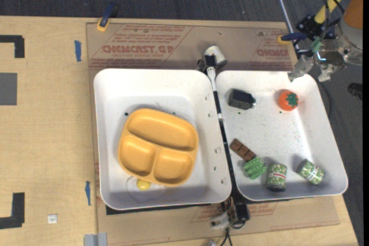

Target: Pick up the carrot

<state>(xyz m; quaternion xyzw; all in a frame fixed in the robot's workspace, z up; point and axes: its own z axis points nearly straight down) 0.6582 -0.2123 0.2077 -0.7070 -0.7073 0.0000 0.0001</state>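
Cannot tell how wide the gripper (312, 68) stands, being small, cluttered with cables and partly cut by the picture's edge. Hangs at the far right corner of the right bin (331, 141), over its rim, with nothing visibly held and nothing visibly touched. Just beside it, inside that same corner of the right bin: the carrot (288, 99), a short orange lump with a green tuft, lying on the white floor, apart from the wall and well apart from everything else in the bin. To its left, near the bin's far left part, a small black block (241, 99). Toward the near side, a brown chocolate-like bar (243, 151) lying at a slant, and just beside it a knobbly green piece (253, 168). Next along the near wall, a little can (277, 176) with a green and red label, close to the green piece, then a second small can (311, 171) lying tilted near the near right corner. In the left bin (104, 124), a yellow divided plate (157, 147) with three compartments, taking up most of the floor, and a small yellow thing (142, 184) peeking out at its near edge, too hidden to name. Under both bins, a cardboard sheet (144, 46) printed in red.
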